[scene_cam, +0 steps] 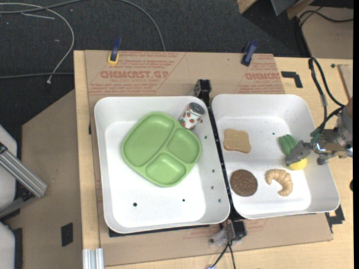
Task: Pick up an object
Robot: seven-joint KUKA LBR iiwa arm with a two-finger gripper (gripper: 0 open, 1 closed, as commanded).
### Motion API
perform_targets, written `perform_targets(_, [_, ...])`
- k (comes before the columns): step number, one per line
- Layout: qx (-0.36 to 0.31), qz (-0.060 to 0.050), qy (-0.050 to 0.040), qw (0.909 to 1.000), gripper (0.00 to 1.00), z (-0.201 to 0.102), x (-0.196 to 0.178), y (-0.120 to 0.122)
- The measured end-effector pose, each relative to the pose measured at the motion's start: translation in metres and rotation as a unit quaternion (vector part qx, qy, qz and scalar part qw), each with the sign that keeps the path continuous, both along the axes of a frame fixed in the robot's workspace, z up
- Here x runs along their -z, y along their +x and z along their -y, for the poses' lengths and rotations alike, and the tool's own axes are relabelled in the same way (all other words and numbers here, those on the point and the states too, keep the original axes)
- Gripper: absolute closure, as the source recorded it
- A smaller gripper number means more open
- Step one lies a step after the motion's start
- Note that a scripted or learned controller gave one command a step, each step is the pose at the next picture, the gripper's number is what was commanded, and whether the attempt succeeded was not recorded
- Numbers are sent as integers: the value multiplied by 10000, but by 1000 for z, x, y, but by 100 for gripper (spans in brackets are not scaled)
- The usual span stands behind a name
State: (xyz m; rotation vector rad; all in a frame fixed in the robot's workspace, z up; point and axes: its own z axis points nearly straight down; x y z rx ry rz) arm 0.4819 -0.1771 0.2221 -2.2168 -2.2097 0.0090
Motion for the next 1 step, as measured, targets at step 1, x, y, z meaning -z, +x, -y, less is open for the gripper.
perform_targets(1, [-17, 54, -14, 10000, 0, 0, -5, 3])
